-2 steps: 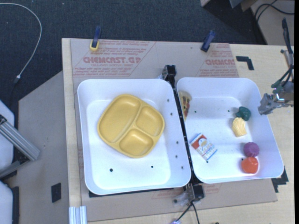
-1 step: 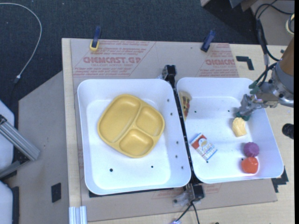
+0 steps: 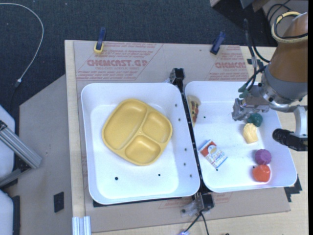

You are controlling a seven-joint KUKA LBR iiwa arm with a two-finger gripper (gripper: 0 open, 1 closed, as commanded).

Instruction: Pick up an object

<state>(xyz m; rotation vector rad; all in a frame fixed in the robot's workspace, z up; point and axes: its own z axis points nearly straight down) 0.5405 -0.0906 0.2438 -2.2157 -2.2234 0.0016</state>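
Note:
My gripper (image 3: 243, 110) hangs low over the right white bin (image 3: 225, 180), near its back right part. A small teal object (image 3: 255, 119) lies right beside it, partly hidden under the wrist. Just below that is a pale yellow piece (image 3: 250, 133). Farther toward the front sit a purple round object (image 3: 263, 156) and an orange-red one (image 3: 261, 173). A red, white and blue carton (image 3: 213, 154) lies in the middle of this bin. A yellow-and-red toy food item (image 3: 193, 109) leans on the bin's left wall.
The left white bin (image 3: 98, 180) holds a yellow divided plate (image 3: 137, 131). A black clamp (image 3: 177, 75) sits at the back between the bins. Blue clips (image 3: 217, 42) pin the cardboard base at the back. The grey and orange arm (image 3: 288, 58) fills the right side.

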